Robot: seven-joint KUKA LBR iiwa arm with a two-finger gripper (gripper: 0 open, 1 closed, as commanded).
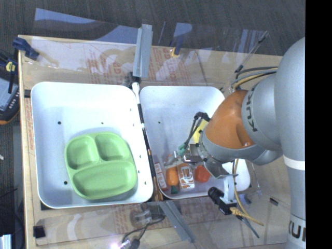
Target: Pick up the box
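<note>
The arm (244, 123) hangs over the right bin (166, 113), above the box (186, 176) by the bin's near wall. Grip state: cannot tell. In the left bin beside it lies 1 green tray (100, 166).

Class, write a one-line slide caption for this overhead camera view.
Arm hangs over the right bin, above the box; green tray lies in the left bin.

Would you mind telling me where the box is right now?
The box lies in the right bin, near its front wall, between an orange item and a red item, just below the arm's wrist.
</note>
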